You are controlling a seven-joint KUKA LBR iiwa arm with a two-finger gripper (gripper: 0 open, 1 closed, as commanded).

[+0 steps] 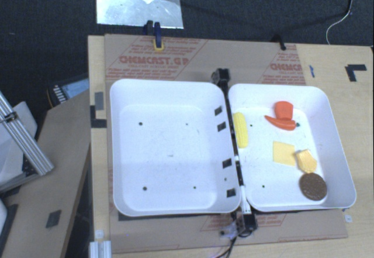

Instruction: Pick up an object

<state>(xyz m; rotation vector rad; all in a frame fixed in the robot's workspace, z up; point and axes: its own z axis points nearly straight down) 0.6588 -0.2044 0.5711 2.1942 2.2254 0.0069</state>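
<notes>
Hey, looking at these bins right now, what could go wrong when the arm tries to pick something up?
1. The yellow slice, the small yellow chunk and the brown disc sit bunched near the right bin's front corner, so a grab may catch or shove a neighbour.
2. The corn cob lies close beside the divider between the bins, leaving little finger room on that side.
3. The slice looks very flat, so fingers might slide over it.

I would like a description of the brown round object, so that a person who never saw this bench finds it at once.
Look at the right bin of the two white bins. Go to its near right corner, below the two yellow pieces. There lies the brown disc, flat and dark; it is the only round, brown thing, beside the yellow chunk and the pale yellow square.
</notes>
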